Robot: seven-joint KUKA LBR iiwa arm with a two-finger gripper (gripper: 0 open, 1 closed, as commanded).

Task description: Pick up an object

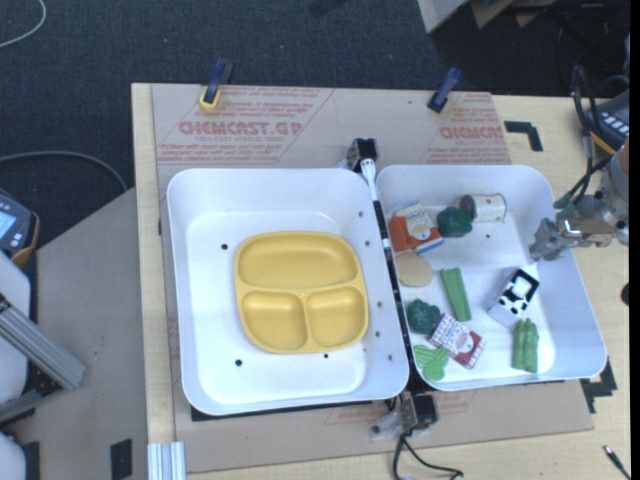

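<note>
The right bin [575, 303] holds several small objects: an orange carton [413, 232], a dark green lump [455, 219], a white cylinder [488, 207], a tan disc [414, 269], a green stick [455, 292], a black-and-white block [516, 294], a green bumpy piece [525, 344], a dark green piece [423, 316] and a red-white packet [457, 341]. My gripper [552, 239] hangs over the bin's right rim, right of the objects, with nothing seen between its fingers.
The left bin [195, 268] holds a yellow divided plate [300, 290]. Blue clamps [444, 90] and a yellow-tipped clamp [213, 86] pin the brown sheet at the bench's back edge. Cables lie at the front near the bins' joint [412, 413].
</note>
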